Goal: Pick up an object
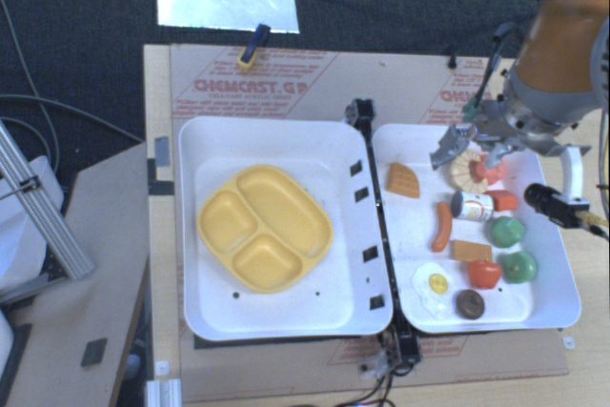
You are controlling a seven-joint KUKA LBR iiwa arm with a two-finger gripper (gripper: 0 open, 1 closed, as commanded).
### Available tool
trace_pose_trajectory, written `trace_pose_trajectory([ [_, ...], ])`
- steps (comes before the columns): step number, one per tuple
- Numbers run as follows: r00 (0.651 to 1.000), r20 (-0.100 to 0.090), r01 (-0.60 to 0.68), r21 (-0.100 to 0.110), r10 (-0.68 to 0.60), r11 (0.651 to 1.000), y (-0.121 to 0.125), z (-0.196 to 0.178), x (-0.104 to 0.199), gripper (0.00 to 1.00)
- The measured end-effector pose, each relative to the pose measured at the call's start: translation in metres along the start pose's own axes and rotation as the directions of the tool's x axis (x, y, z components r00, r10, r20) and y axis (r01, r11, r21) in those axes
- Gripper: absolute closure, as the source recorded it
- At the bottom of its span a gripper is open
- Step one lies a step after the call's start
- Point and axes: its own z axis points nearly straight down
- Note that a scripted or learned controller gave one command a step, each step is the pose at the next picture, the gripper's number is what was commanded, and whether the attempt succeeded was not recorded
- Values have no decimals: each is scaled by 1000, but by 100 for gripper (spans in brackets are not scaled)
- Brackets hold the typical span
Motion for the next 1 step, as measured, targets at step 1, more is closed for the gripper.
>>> trace_pose_trajectory([
  [1,1000,-2,-5,14,5,1000,-30,167,-26,0],
])
